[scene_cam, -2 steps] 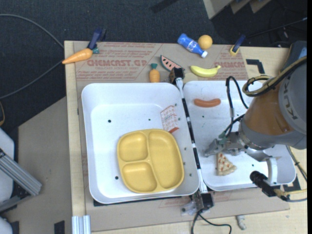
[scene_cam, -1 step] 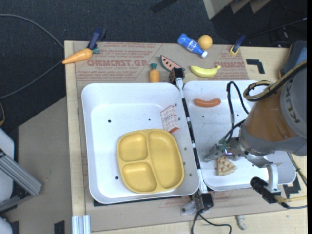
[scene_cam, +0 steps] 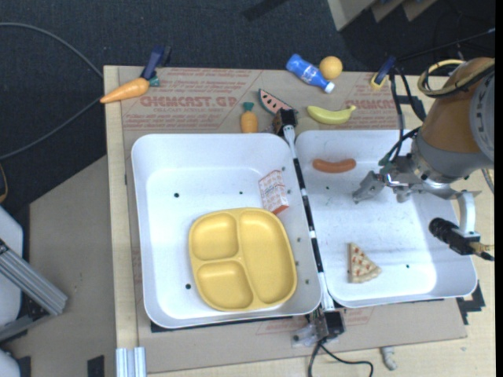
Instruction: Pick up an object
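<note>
A bench seen from above at a slant carries 2 shallow white bins side by side, with loose toy food on the bare board beyond them.

In the left bin [scene_cam: 157, 171], a yellow plate with 3 compartments [scene_cam: 242, 258] lies flat toward the near side. Just beyond its far right corner, a small red and white carton [scene_cam: 273, 191] lies beside the divider between the bins.

In the right bin [scene_cam: 409, 281], a toy sausage [scene_cam: 334, 164], reddish orange and rounded, lies near the far wall. A flat triangular pizza slice [scene_cam: 361, 264], tan with red spots, lies near the near wall. The gripper [scene_cam: 387, 188] hangs over the middle of this bin, between the 2 items and touching neither. Its fingers [scene_cam: 366, 189] are spread apart with nothing between them.

Either item could serve as the object to pick. The risks, as a judgement:

- The pizza slice is thin and flat, so fingers may close above it or scrape the bin floor.
- The sausage is round and smooth, so it may roll or squirt out under an off-centre pinch.
- The sausage sits close to the far wall, which may block 1 finger.
- The gripper stands well apart from both, so a straight descent would close on air.
</note>
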`<state>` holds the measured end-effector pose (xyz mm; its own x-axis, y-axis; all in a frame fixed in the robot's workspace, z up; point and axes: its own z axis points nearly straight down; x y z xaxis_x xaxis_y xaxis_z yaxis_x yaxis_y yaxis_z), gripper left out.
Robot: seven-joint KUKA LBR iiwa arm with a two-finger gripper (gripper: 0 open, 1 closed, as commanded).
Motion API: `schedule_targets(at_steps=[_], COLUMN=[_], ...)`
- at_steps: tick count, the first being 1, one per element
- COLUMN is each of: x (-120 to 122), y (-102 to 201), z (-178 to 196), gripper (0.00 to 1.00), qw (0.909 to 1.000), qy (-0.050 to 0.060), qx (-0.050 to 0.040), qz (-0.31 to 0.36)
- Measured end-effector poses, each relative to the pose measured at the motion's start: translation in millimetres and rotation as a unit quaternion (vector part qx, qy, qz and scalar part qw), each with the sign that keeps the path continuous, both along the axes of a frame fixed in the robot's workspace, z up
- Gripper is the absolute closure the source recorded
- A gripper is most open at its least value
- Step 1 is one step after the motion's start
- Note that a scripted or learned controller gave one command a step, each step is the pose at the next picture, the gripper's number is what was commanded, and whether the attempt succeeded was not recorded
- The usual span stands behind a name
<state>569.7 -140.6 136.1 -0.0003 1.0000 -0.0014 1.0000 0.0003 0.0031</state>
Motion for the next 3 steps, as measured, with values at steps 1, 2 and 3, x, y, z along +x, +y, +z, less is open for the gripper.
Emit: schedule_targets(at_steps=[1, 2, 3], x=[-64, -91, -91], y=[35, 47, 49], z=[-5, -25, -52], gripper=[0.0, 0.0, 0.0], qw=[1.0, 1.0, 1.0], qy=[0.002, 0.003, 0.003], qx=[0.0008, 0.0012, 0.0013], qz=[0.0, 0.0, 0.0])
